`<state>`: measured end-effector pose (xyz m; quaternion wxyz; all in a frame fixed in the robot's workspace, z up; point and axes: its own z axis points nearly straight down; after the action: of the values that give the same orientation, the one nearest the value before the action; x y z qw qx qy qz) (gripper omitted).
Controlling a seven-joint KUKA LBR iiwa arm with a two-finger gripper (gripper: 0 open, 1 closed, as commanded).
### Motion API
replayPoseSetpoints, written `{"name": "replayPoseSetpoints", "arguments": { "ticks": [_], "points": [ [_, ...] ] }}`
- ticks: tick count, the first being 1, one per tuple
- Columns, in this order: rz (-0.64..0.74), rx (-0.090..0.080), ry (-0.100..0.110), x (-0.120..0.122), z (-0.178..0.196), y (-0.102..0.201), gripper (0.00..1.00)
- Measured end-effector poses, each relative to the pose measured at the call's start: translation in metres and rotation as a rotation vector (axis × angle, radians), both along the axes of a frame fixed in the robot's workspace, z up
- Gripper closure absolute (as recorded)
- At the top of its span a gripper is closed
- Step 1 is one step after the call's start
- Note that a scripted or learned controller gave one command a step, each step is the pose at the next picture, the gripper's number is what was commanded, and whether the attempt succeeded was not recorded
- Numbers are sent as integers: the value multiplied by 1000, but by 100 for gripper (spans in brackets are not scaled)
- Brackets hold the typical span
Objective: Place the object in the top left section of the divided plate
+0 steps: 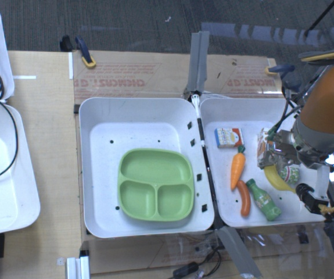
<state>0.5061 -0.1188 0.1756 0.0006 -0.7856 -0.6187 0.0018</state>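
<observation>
While the arm (323, 106) reaches in from the right over the right bin (225, 211), its gripper (274, 150) sits low at the bin's right side, among the things there; whether it is spread or pressed together cannot be told, since the wrist and clutter hide it. Just beneath and near of it lies a banana (276, 182), partly covered by the gripper's metal parts. Left of the banana, a green bottle (264, 200) lies tilted, its cap toward the far left. Beside the bottle, a sausage (244, 199) lies lengthwise, and just far of that a carrot (237, 166) points its green top toward the far side. A small box (228, 136) with blue and red print lies far of the carrot. The left bin (97, 132) holds the green plate (155, 185), with one wide section on the far side and two smaller ones on the near side. The two bins touch along a middle edge.
</observation>
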Motion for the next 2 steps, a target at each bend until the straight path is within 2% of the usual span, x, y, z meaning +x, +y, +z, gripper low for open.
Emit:
{"name": "replayPoseSetpoints", "arguments": {
  "ticks": [1,2],
  "points": [
    [-9,1,1,-29,22,74,100],
    [13,0,1,-29,15,153,100]
  ]
}}
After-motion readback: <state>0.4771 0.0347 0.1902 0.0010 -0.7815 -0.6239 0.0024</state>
